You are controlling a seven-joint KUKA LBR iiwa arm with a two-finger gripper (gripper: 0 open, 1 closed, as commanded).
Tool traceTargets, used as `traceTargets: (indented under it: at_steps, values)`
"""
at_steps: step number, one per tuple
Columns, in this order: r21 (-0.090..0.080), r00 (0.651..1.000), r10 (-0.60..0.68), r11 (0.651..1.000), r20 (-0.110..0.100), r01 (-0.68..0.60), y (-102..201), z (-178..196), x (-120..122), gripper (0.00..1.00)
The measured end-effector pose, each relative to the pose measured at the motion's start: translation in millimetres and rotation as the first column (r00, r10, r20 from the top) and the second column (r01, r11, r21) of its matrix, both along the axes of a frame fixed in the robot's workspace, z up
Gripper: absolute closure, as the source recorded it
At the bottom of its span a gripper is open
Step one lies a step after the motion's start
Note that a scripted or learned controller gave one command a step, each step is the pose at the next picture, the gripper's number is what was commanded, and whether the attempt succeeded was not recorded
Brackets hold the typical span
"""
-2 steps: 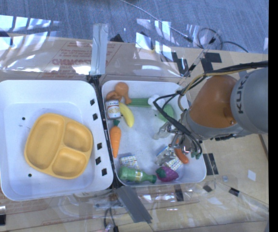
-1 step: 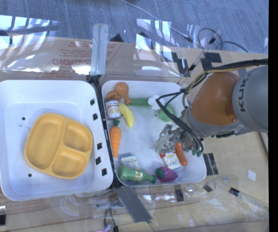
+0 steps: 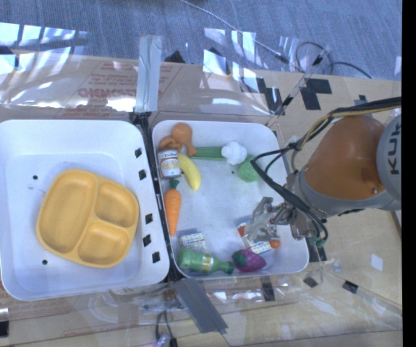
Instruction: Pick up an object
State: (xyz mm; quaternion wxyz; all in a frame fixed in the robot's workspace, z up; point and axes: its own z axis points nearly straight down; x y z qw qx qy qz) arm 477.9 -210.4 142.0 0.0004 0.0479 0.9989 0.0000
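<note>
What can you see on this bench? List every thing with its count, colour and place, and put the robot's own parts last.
White bins: 2, white, side by side.
Divided plate: 1, yellow, left bin.
Toy carrot: 1, orange, right bin, left side.
Toy banana: 1, yellow, above the carrot.
Small jar: 1, white label, left of the banana.
Orange toy: 1, top left corner of right bin.
Green bottle: 1, lying along the near wall.
Purple toy: 1, right of the bottle.
Arm: 1, grey with orange band, from the right.
Gripper: 1, low over the right bin.
</note>
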Motion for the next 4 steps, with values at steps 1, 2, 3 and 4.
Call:
traceTargets:
  at_steps: [1,2,3,4]
  values:
    - [-0.002,0.999,-0.053,0.999,0.004,0.053,11.4,-48.8,0.7,1.0]
    - [0.002,1.0,-0.026,1.0,-0.001,0.026,49.1,-50.4,0.1,1.0]
    - [-0.001,0.981,-0.192,0.981,0.012,0.192,58.0,83.7,81.2,1.0]
    - [-0.004,0.996,-0.088,0.996,0.008,0.088,9.0,170.4,135.1,1.0]
